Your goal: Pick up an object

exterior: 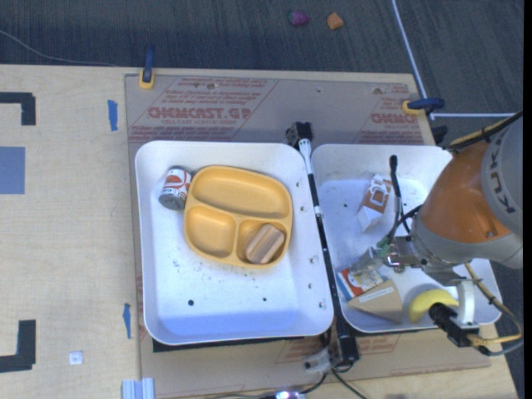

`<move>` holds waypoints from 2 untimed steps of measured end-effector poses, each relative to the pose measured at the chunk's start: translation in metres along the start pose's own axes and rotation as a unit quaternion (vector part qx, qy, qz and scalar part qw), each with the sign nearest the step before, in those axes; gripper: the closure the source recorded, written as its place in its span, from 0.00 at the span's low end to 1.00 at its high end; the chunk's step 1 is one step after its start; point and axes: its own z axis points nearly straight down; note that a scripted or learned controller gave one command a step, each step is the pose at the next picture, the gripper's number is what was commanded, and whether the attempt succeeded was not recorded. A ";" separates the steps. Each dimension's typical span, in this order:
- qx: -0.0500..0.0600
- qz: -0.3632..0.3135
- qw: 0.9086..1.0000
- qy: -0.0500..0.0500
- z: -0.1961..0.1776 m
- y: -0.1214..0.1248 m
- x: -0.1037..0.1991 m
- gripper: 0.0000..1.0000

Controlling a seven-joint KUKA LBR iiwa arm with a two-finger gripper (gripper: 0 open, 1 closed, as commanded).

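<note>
Camera view: jaws (374,260) above flat packet (363,279).

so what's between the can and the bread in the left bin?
In the camera view, the yellow tray: the can sits against its left rim, the bread in its lower-right compartment, with tray floor and dividers between.

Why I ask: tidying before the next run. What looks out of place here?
Two small bits, purple and orange, lie on the dark floor beyond the bench. A can lies tipped in the left bin, against the yellow tray.
</note>
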 end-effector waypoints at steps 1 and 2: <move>0.000 0.001 1.000 -0.001 0.000 0.000 0.001 0.00; 0.000 0.000 1.000 0.000 0.000 0.000 0.000 0.00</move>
